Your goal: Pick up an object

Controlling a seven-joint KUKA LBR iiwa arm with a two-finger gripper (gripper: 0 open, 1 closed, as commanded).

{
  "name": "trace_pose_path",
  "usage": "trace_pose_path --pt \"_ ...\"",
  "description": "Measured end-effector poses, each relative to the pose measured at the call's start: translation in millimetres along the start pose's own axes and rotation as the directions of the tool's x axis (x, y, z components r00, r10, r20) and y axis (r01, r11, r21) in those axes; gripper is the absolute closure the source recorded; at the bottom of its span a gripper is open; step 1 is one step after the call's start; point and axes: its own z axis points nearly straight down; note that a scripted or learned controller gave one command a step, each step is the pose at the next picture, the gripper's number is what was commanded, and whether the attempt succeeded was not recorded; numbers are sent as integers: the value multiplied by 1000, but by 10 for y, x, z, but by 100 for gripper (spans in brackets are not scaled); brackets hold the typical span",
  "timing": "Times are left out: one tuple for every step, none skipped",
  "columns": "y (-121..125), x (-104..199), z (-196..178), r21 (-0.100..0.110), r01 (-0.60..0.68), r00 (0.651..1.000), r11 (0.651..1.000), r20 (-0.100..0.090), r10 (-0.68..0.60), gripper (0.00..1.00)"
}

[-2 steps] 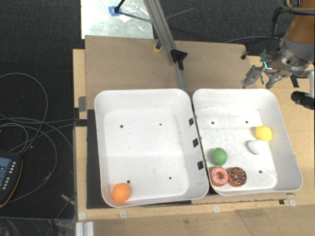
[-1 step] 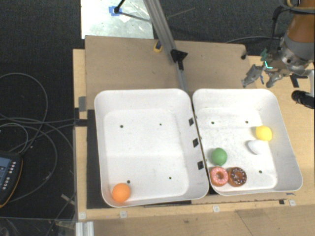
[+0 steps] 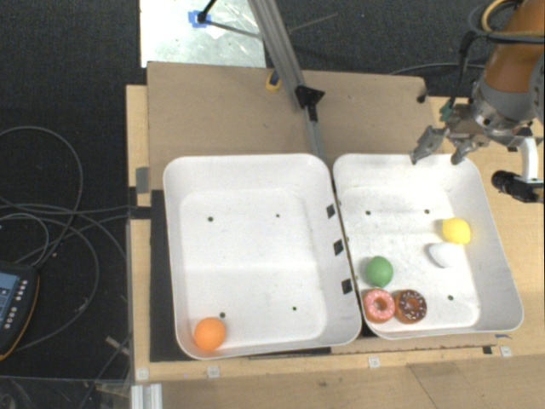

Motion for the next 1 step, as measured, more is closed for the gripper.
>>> trace_pose_path --pt "-9 103 499 1 3 1000 1000 -1 -3 0"
